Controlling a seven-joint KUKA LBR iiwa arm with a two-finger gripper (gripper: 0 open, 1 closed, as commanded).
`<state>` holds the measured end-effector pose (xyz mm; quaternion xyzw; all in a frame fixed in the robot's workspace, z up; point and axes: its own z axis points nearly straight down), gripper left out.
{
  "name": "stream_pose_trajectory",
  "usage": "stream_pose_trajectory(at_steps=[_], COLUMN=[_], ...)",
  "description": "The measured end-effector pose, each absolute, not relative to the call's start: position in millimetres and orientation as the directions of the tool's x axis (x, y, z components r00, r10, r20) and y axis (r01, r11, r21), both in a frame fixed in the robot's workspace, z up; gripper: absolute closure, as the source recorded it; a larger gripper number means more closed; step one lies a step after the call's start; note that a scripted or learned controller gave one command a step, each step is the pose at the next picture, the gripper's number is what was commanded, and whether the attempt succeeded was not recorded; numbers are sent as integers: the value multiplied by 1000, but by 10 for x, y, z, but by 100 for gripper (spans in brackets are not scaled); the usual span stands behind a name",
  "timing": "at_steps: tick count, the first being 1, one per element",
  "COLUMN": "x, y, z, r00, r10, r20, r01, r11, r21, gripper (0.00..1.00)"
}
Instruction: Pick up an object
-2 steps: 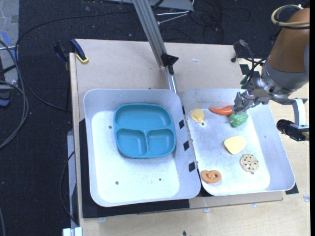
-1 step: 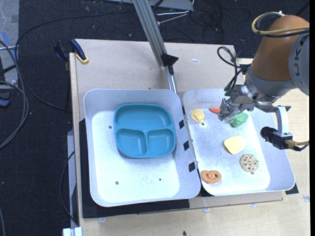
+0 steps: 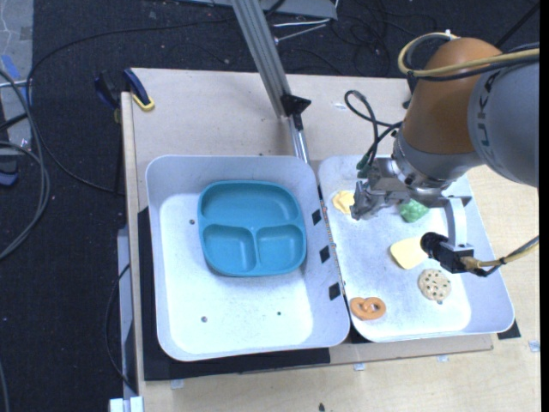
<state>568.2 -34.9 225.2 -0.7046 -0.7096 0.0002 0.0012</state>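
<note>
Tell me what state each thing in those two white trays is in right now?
Blue divided plate: flat in the left bin.
Pretzel, cookie, yellow wedge, green piece: lying loose in the right bin.
Pale yellow piece: beside the gripper.

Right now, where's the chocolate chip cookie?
The cookie lies in the right bin, near its front right corner, right of the orange pretzel, below the yellow piece.

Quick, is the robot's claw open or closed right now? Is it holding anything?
Two-finger gripper: cannot be told.
</note>
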Motion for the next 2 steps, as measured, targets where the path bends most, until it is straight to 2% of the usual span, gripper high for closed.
stream_pose_trajectory(at_steps=[2], x=[5466], y=[627], z=[2344], r00=[-9], r10=[1000], r20=[2], r01=[1000], r11=[9], r21=[1], gripper=[100])
